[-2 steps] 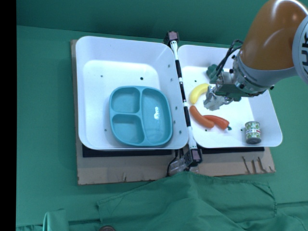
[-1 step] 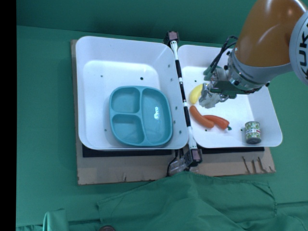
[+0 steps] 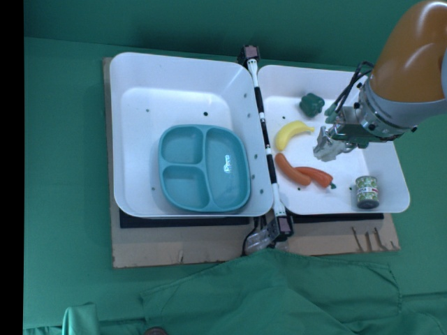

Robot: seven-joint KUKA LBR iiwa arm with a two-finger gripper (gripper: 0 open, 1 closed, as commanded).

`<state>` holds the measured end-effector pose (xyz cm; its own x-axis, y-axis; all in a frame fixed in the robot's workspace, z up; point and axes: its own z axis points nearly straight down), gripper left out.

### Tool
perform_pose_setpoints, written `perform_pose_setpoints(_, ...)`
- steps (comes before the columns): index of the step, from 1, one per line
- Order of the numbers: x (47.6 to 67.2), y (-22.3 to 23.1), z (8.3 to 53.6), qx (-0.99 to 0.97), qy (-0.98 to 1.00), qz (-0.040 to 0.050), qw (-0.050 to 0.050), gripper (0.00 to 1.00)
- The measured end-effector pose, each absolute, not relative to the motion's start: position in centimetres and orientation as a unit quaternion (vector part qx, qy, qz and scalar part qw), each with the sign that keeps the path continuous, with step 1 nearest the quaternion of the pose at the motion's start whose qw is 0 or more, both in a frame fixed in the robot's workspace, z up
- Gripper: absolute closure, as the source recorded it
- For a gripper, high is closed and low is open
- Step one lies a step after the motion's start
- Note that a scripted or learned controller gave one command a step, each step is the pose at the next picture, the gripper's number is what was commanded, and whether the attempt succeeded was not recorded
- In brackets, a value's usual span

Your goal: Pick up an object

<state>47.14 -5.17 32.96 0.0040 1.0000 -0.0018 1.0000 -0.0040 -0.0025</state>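
- From the fixed camera above, you see the worktop (image 3: 63, 187) draped in green cloth, with a brown cardboard sheet (image 3: 181, 246) under two shallow white bins set side by side.
- The left bin (image 3: 140, 75) has smooth, glossy walls and rounded corners; a teal plastic plate (image 3: 204, 167) with three compartments lies toward its near right part, leaving open floor along the far and left sides.
- A thin white bar with black clamps (image 3: 263, 135) runs along the seam where the two bins meet.
- The right bin (image 3: 391, 201) holds the loose things you could pick: a dark green pepper (image 3: 311, 104) near the far wall, a curved yellow banana (image 3: 292, 133) just right of the seam, an orange-red sausage (image 3: 292, 169) and an orange carrot (image 3: 316, 176) touching it in a shallow V at mid-floor, and a small printed can (image 3: 366, 191) standing upright in the near right corner.
- The gripper (image 3: 325, 149) hangs over the middle of the right bin, right of the banana and just above the carrot in the picture; bare white floor lies between it and the can.
- You cannot tell from this slant whether the jaws stand wide or narrow; nothing is visibly between them.
- The arm (image 3: 419, 40), smooth orange above a grey wrist, enters from the right and covers the bin's far right corner.
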Motion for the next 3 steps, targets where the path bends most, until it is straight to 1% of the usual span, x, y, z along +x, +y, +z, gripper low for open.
perform_pose_setpoints(1,49.7,-12.2,33.7,-0.708,-0.706,0.0008,-0.002,1.00)
perform_pose_setpoints(2,46.8,-7.3,34.0,-0.708,-0.706,0.0011,0.001,1.00)
perform_pose_setpoints(3,46.9,-4.2,34.0,-0.708,-0.706,0.0010,0.000,1.00)
